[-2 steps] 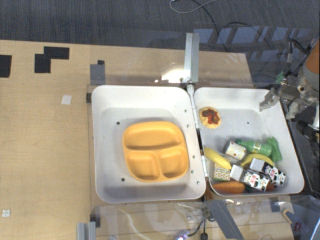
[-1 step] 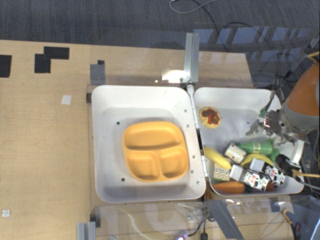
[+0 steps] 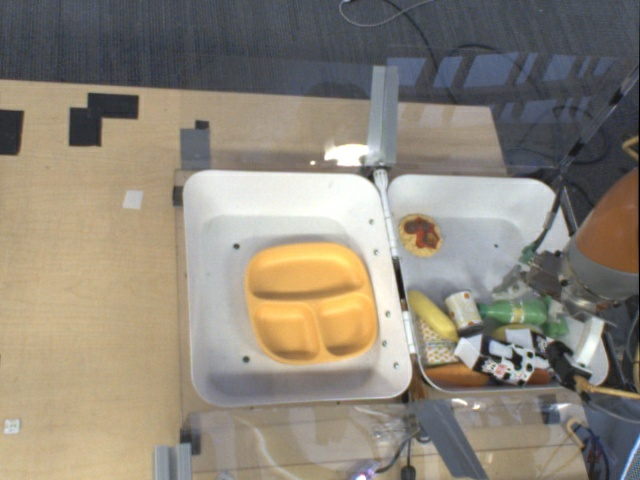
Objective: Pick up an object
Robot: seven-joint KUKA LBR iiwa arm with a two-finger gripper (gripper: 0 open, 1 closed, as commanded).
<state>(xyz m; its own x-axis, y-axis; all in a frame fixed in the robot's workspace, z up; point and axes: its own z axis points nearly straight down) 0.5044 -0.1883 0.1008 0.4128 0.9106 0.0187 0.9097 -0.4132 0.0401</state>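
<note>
The right bin [image 3: 500, 203] holds a small round pizza slice [image 3: 420, 235] at the back. A cluster lies along its front: a yellow banana-like piece [image 3: 432, 313], a small white can [image 3: 462, 310], a green bottle [image 3: 515, 313] on its side, a black-and-white patterned item [image 3: 505, 358] and a brown sausage-like piece [image 3: 460, 375]. My gripper [image 3: 532, 271] hangs low at the bin's right side, just above the green bottle's right end. The grey wrist with its orange band [image 3: 610, 233] covers the bin's right edge.
The left bin [image 3: 210, 268] holds a yellow divided plate [image 3: 305, 301] in its middle. A grey post [image 3: 383, 118] stands behind the seam between the two bins. Black patches mark the bench at far left.
</note>
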